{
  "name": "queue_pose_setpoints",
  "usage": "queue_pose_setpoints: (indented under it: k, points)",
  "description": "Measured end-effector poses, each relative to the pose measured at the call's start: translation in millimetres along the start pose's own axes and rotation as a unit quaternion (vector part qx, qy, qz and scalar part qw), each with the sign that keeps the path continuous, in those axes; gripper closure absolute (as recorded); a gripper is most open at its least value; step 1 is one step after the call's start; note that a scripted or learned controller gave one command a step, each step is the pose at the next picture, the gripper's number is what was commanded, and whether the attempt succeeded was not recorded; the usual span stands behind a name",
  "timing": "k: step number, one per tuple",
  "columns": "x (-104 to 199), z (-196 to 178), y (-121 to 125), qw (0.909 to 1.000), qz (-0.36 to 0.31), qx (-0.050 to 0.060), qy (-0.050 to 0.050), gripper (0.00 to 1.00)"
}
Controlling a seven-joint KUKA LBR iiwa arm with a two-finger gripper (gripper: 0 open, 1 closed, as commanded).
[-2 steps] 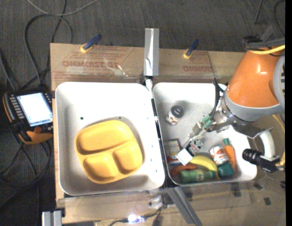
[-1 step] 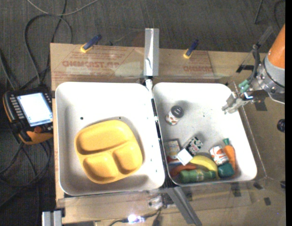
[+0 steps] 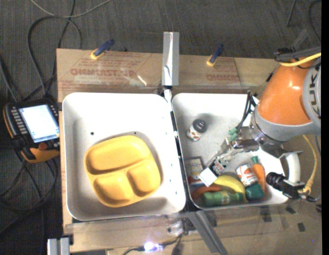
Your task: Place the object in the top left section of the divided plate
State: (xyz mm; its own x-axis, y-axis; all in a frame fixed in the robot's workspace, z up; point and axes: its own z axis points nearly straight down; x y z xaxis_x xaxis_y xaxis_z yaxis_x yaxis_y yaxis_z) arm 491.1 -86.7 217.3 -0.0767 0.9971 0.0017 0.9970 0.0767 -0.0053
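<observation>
Yellow banana [image 3: 228, 183] lies just below the hand [image 3: 224, 161], whose grip is unclear.

One fixed camera looked down at a slant from well above the worktop [image 3: 148, 68], taking in both bins [image 3: 74, 142], the arm [image 3: 286, 100] entering at 3 o'clock.

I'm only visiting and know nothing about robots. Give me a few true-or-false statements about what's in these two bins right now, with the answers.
1. The yellow divided plate lies in the left bin. True.
2. A banana already sits on the plate. False: it lies in the right bin, among other items.
3. The gripper is over the right bin. True.
4. The small can stands on the plate. False: it is in the right bin, apart from the pile.
5. The green bottle lies near the right bin's front edge. True.
</observation>
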Motion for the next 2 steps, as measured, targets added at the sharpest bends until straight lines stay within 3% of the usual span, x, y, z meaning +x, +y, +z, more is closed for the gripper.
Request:
queue_pose_setpoints:
  k: [1, 2]
  points:
    - [-39.8, -118.8, 23.2, 0.9996, 0.027, -0.002, -0.003, 1.00]
    - [-85.9, -125.4, -14.8, 0.9989, 0.048, -0.002, -0.002, 1.00]
